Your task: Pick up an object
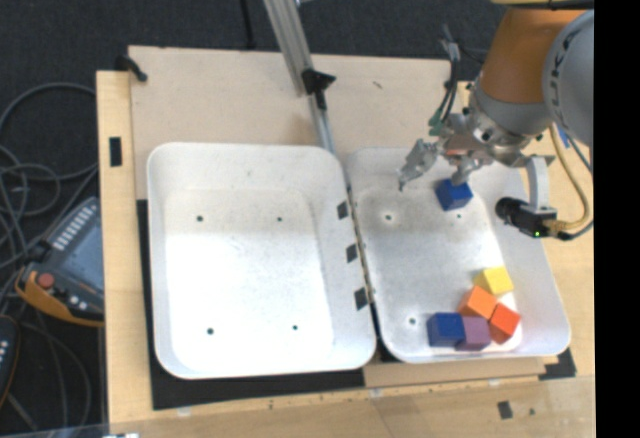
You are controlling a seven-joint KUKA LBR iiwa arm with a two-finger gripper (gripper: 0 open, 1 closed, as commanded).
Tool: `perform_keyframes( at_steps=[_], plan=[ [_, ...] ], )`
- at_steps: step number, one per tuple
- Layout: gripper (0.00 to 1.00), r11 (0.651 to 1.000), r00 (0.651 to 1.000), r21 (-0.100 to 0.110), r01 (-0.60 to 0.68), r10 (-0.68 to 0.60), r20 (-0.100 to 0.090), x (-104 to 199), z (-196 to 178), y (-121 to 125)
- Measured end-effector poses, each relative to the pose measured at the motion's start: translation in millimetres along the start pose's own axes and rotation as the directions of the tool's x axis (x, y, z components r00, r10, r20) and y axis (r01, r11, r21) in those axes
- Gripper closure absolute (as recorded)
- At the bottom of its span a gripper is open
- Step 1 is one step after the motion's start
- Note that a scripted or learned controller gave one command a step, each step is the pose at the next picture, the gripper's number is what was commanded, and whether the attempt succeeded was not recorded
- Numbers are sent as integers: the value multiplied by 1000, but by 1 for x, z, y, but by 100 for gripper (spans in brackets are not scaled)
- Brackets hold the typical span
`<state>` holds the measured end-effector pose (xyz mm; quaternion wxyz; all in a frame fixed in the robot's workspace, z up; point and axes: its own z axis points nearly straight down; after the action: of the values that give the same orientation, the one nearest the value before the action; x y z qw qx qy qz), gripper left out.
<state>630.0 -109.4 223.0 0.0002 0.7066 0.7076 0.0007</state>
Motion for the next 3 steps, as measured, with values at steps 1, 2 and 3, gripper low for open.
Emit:
perform_keyframes(
  at_steps=[1,2,3],
  plan=[
    [0,1000,1000,-5,-8,8,7,-99,-54,-32],
    [0,1000,1000,6,2,-2,1,-89,58,14],
    [0,1000,1000,-5,3,-3,7,-86,125,40]
  ],
)
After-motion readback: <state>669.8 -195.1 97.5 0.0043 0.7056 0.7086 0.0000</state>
